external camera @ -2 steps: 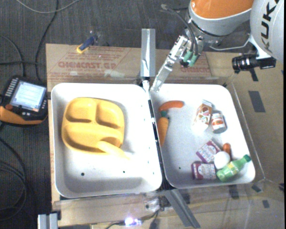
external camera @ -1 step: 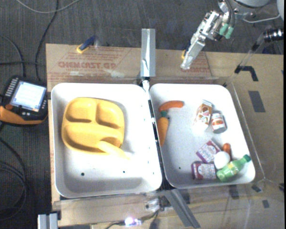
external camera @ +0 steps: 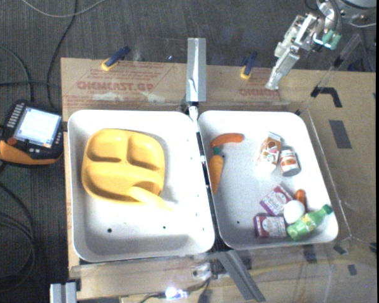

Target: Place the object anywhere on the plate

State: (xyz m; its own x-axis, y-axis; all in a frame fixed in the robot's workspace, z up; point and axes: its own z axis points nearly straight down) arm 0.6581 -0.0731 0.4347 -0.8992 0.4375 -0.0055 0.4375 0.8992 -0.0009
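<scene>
Plate (external camera: 122, 166), yellow and divided into compartments, sits in the left bin (external camera: 82, 232) toward its upper-left part; the candidates for placing all lie in the right bin (external camera: 312, 137): a carrot (external camera: 215, 169) and a sausage-like piece (external camera: 227, 139) at its left side, small packets and a can (external camera: 289, 161) in the middle, a green bottle (external camera: 308, 223) and a white egg-like piece (external camera: 293, 211) near the lower-right corner. The end effector (external camera: 279, 74) hangs above the worktop (external camera: 132, 84) beyond the right bin's far edge, carrying nothing; whether it is parted or closed cannot be told. From it, the objects lie nearer the camera, and the plate lies well to the left; the carrot's long axis runs roughly top to bottom.
</scene>
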